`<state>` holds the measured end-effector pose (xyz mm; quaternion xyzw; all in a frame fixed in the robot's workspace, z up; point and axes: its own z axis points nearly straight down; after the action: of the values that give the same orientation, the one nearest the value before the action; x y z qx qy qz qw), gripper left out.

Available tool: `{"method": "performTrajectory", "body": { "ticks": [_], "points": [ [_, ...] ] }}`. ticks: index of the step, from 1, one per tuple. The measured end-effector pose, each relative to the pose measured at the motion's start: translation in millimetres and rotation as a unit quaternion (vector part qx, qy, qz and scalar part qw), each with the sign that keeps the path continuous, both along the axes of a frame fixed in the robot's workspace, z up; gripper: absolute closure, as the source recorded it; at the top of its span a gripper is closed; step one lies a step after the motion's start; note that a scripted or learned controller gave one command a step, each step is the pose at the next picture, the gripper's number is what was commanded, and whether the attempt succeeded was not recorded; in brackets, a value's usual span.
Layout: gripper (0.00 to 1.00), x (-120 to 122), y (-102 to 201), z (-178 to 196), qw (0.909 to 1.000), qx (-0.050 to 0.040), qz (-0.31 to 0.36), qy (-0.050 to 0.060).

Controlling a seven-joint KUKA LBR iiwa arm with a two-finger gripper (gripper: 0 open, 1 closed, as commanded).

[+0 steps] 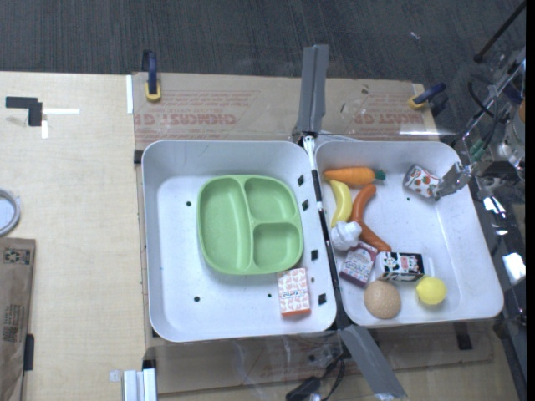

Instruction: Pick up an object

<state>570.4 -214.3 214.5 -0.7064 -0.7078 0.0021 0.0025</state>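
Note:
The right bin (468, 224) holds several small items. Among them are a carrot (351, 175), a banana (340, 201), a second orange piece (366, 217) and a white item (343, 237). Nearer the front lie a red-and-white carton (358, 266), a cow-print carton (401, 266), a tan ball (382, 299) and a yellow lemon (430, 291). A white packet with red print (419, 181) lies at the back right. My gripper (456, 178) reaches in from the right edge, its tip right beside that packet. Whether they touch is unclear.
The left bin (167, 249) carries a green divided plate (249, 224) and a small orange-and-white carton (293, 292) at its front right. Clamps (151, 86) hold cardboard behind the bins. The arm's cables and frame (501, 140) crowd the right side.

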Motion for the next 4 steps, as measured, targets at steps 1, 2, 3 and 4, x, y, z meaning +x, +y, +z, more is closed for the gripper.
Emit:
{"method": "performTrajectory", "body": {
  "ticks": [1,2,3,4],
  "points": [
    [0.00,-48,23,-40,0.9992,0.0006,0.039,0.000],
    [0.00,-52,81,-112,0.9932,0.0001,0.117,-0.003],
    [0.00,-93,51,-126,0.9879,0.0014,0.155,-0.001],
    [1.00,-92,50,-119,0.9882,0.0020,0.153,0.000]
  ]
}}
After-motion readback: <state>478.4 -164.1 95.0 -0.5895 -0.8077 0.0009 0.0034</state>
